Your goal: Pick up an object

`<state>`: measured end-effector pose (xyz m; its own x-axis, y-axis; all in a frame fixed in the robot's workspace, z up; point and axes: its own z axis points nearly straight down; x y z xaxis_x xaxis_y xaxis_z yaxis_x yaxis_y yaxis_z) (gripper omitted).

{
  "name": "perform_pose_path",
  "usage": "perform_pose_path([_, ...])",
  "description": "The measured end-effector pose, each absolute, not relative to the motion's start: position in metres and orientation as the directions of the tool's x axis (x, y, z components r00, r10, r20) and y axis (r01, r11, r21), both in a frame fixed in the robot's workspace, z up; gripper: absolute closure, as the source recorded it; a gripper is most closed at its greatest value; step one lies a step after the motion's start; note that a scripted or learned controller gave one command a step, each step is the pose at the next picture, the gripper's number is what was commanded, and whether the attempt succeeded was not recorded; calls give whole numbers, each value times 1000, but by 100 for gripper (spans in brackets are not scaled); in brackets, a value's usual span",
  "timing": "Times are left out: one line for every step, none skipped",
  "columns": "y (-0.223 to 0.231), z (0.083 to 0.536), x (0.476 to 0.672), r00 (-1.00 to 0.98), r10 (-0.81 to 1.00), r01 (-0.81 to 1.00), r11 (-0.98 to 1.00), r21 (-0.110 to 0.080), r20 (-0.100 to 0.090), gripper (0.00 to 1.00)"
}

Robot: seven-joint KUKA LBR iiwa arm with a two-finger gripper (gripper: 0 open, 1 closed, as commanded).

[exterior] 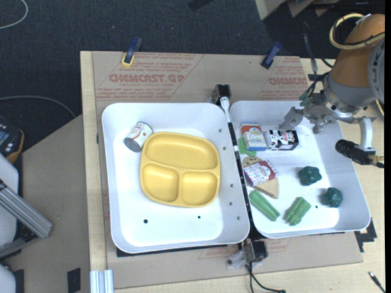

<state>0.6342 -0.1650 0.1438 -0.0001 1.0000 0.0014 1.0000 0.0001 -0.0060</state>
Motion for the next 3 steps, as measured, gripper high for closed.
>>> perform_pose_path([-162, 101, 639, -2, 1000, 1000, 2, 8, 7, 0])
perform_pose_path([-171, 121, 644, 0, 1000, 999, 1, 33, -17, 100])
perform_pose_path([-180, 174, 649, 0, 1000, 1000, 0, 7, -3, 100])
